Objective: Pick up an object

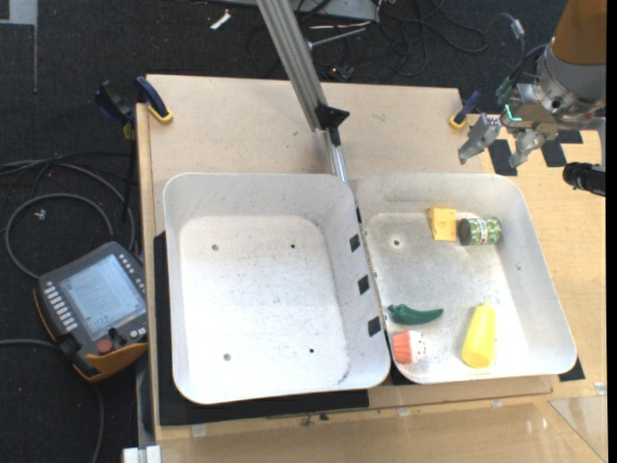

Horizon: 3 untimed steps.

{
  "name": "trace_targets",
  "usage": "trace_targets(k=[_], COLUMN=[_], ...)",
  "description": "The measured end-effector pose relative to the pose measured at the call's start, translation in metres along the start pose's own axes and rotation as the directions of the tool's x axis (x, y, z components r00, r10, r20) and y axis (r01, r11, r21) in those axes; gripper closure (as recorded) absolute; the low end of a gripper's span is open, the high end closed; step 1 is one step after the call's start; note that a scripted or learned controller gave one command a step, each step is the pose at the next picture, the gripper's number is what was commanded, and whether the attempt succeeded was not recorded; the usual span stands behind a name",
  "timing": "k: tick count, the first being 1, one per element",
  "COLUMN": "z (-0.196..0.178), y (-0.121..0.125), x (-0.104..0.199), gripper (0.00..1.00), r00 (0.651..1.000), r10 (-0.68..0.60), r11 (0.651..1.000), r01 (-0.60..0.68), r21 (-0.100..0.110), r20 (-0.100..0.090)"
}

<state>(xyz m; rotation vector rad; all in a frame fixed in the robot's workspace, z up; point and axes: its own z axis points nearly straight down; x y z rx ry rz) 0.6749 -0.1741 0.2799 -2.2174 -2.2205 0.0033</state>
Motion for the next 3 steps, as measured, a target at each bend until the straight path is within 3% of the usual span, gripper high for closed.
trace_targets(k=[1, 3], z=[-0.002, 0.11], y=[0.0, 0.001], x=[0.0, -0.008], gripper=[0.0, 0.0], r00=[1.0, 1.0], r10=[-0.002, 0.002], r11=[1.0, 1.0], r01=[0.002, -0.002], r21=[-0.002, 0.002], r20=[0.001, 0.0])
